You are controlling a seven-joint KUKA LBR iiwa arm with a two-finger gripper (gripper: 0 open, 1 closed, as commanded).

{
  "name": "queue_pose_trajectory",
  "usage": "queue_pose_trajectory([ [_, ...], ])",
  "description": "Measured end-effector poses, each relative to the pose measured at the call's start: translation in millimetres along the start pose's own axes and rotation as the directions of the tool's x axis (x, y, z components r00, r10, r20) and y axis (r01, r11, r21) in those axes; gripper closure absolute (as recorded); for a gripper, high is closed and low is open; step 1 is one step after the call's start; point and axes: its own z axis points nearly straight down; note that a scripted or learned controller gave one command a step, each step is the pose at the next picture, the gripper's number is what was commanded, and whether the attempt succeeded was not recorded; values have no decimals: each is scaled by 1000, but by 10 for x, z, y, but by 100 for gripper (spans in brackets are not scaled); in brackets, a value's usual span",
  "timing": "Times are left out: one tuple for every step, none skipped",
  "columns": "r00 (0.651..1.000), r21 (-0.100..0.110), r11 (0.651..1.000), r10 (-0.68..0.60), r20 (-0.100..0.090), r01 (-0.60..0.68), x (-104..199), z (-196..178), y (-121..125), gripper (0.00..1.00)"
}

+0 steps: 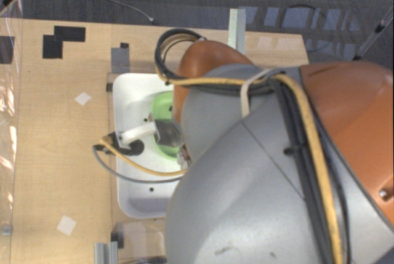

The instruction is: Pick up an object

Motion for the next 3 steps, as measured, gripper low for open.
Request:
queue_pose_trajectory([
  [1000,-1,1000,24,0,-24,35,-61,-125,100],
  [1000,1,1000,23,-2,-23,48,-168,-117,100],
  [941,-3,941,-339,3,339,29,-421,-125,100],
])
